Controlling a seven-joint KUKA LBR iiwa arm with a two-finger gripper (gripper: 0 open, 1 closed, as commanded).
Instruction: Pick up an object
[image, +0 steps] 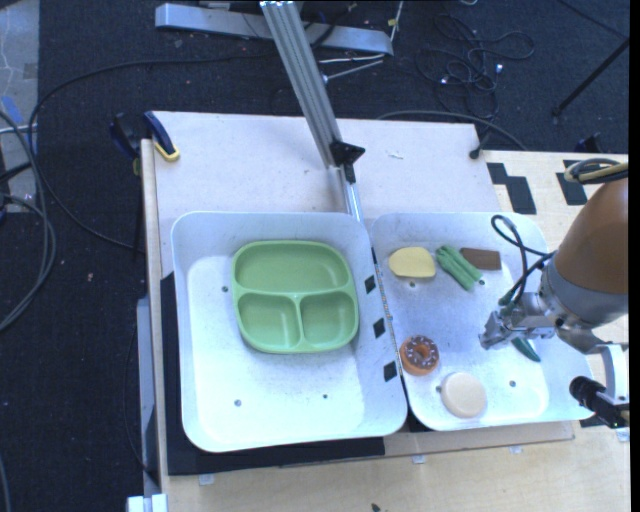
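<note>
The right bin (520, 400) holds a yellow rounded piece (412, 263), a green bean-like piece (459, 268), a brown bar (481, 259), a frosted donut (420, 354) and a pale round cookie (464, 394). My gripper (503, 331) hangs low over the right part of that bin, right of the donut and above the cookie. A small green thing (527, 348) lies just beside its tip, and I cannot tell whether it is held.
The left bin (210, 400) holds a green divided plate (296, 295). A slanted metal pole (315, 95) rises from between the bins at the back. The arm's orange band (605, 225) and a cable (510, 245) overhang the right bin's right edge.
</note>
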